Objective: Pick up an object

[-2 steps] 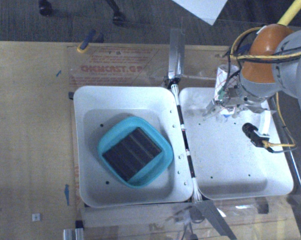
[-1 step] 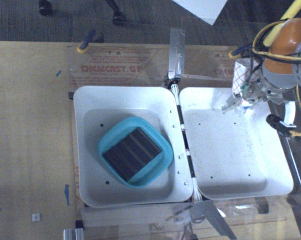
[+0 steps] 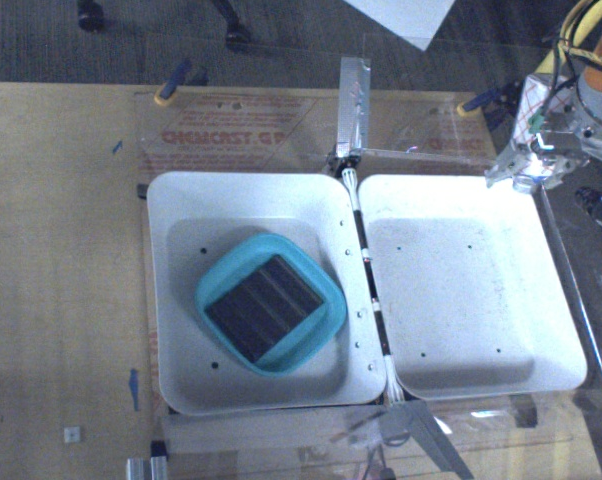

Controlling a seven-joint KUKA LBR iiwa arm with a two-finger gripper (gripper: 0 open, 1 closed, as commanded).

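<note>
- Right now a blue dish (image 3: 271,303) with a dark ridged centre lies in the left bin (image 3: 171,208), turned cornerwise, ridges running lower-left to upper-right.
- The gripper (image 3: 526,168) hangs beside the right bin's (image 3: 461,193) far right corner.

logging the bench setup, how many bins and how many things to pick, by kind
white bins: 2, left bin and right bin
blue square containers with a dark ribbed inside: 1, the container in the left bin
total: 3
</note>
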